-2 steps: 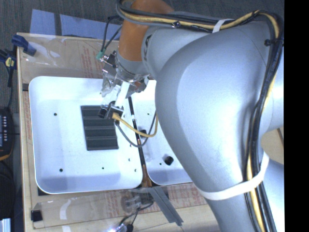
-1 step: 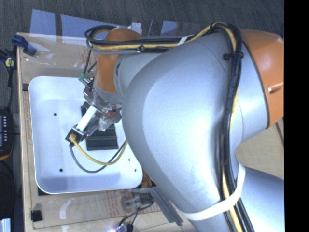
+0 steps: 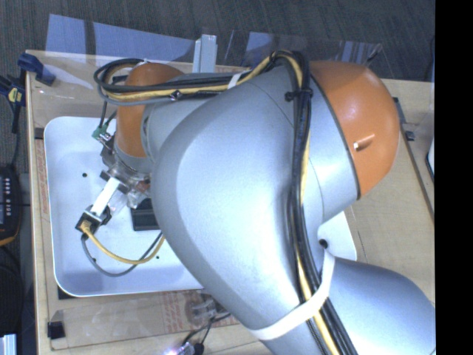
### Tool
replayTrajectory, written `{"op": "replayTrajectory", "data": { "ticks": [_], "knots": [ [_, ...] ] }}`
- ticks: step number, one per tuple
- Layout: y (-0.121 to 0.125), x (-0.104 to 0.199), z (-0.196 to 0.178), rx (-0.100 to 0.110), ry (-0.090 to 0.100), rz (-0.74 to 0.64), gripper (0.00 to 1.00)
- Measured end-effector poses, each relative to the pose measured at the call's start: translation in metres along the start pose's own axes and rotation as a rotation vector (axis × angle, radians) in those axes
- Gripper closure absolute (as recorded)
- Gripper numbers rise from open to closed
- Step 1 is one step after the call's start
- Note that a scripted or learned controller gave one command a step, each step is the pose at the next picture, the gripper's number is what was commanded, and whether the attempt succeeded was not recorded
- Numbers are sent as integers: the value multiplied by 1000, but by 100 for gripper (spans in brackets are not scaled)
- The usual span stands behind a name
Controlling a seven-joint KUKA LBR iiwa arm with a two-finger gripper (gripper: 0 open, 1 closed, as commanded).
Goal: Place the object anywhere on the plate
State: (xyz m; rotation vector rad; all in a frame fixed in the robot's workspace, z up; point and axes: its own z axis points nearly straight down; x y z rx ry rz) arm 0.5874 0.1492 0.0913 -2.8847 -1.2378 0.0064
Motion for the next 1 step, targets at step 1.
{"op": "replayTrajectory", "data": {
  "ticks": [1],
  "knots": [
    [-30,64,-56,-2,-1,-692,100]
  ]
}}
